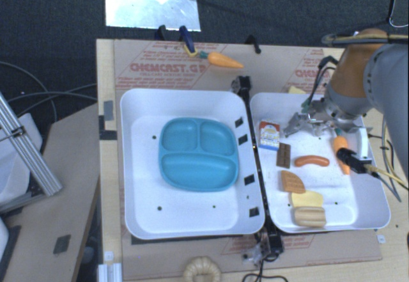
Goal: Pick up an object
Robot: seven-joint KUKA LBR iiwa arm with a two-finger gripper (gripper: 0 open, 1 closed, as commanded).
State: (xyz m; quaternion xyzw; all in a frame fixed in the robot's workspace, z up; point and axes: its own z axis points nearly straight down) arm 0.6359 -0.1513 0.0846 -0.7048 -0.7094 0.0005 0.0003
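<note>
The gripper [305,119] hovers in the right bin [377,207], fingers spread, holding nothing. Nearest target: the small carton [269,134], just left of it. Judged light, stiff, slightly slick; grasp across its narrow sides. The sausage [311,161] lies below.

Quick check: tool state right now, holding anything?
Tool: over the right bin; open or shut cannot be told, and nothing is visibly held.
</note>
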